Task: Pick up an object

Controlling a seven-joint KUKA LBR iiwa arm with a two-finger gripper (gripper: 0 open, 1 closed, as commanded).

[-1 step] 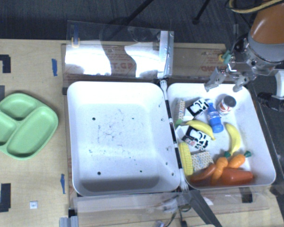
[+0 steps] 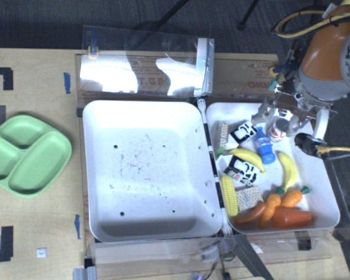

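Note:
The right bin (image 2: 329, 198) holds several toy items. Among them are two bananas (image 2: 248, 156) (image 2: 288, 168), a corn cob (image 2: 228, 195), orange carrots (image 2: 282, 202), a red sausage-like piece (image 2: 291, 218), a blue bottle (image 2: 264, 148) and black-and-white packets (image 2: 243, 132). My gripper (image 2: 278, 120) hangs over the far part of this bin, just above the blue bottle and a small red-and-white object (image 2: 276, 133). Nothing can be seen in its grasp.
The left bin (image 2: 146, 162) sits beside the right one, sharing a ridge between them. A green divided plate (image 2: 26, 154) lies on the bench at far left. A clear plastic panel (image 2: 146, 69) stands behind the left bin. Cables loop near the arm at upper right.

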